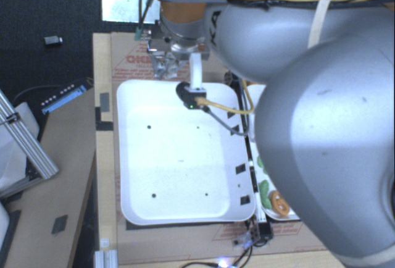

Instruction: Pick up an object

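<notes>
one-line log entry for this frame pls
arm: over far rim of left bin | gripper: fingers unclear, nothing seen held | right bin: green and orange objects at near edge, mostly behind arm | pick: not confirmed

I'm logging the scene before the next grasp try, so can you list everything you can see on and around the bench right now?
left bin: one, white, centre of the bench, four small dark dots on its floor
right bin: one, white, mostly hidden behind the arm, a strip showing at lower right
green objects: a few, green, in the right bin's visible strip
ring-shaped object: one, orange-brown, beside the green ones in the right bin
cardboard sheet: one, tan with red print, under the bins
metal rail: one, silver, left edge
arm: one, grey with an orange band, reaching in from the right
hand: one, metallic, above the left bin's far rim
</notes>
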Controlling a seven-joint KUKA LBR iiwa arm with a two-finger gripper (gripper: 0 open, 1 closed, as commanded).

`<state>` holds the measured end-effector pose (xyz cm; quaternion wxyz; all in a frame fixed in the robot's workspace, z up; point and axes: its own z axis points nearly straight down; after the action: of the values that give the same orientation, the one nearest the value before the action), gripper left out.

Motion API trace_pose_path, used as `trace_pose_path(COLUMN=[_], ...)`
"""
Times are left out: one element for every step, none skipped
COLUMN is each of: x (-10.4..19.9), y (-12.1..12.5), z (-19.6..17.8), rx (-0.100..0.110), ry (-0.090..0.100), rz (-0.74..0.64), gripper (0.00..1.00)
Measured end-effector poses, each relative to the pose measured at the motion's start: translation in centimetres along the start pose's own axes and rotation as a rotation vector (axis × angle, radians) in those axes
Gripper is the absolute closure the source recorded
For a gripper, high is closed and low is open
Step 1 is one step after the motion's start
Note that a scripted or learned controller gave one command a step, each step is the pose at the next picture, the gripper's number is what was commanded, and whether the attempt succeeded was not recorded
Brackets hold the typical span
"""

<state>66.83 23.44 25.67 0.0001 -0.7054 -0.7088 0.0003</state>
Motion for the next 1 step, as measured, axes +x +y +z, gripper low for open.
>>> trace_pose_path(x=[0.0], y=[-0.01], z=[3.4], rx=[0.0], ry=[0.0], rz=[0.0], gripper=[1.0])
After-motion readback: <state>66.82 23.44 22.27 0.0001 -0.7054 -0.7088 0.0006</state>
